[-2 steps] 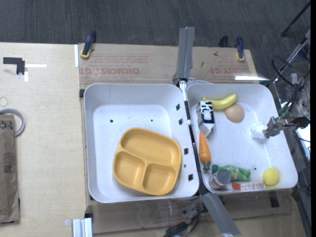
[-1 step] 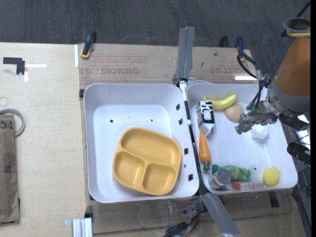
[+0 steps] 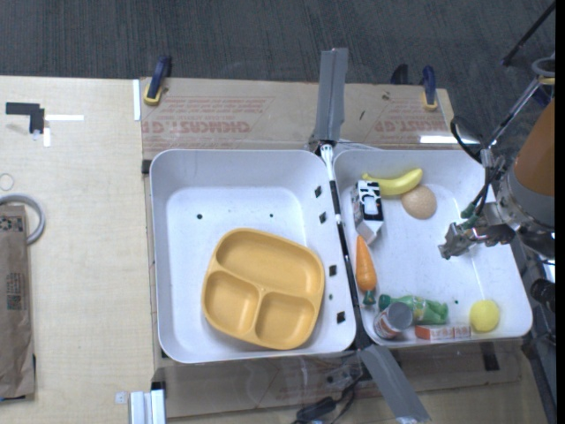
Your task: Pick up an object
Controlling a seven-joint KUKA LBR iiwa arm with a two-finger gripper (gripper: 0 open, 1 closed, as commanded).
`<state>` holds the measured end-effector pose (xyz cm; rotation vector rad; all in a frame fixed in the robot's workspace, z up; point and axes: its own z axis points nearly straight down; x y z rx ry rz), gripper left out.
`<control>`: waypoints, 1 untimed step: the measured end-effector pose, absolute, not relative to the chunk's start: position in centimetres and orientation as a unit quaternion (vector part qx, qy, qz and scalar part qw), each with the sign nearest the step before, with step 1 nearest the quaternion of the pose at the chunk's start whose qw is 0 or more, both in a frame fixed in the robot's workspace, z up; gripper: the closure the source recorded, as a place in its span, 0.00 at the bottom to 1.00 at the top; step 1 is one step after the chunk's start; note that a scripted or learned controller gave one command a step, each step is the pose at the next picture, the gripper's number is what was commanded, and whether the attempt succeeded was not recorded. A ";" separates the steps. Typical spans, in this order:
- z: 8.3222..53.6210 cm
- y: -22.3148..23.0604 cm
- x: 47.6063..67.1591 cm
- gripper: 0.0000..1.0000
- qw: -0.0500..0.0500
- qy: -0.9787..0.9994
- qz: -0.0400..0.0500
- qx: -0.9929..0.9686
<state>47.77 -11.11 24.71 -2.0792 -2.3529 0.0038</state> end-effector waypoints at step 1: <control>26.7 -10.6 52.7 1.00 0.000 -0.652 0.002 -0.758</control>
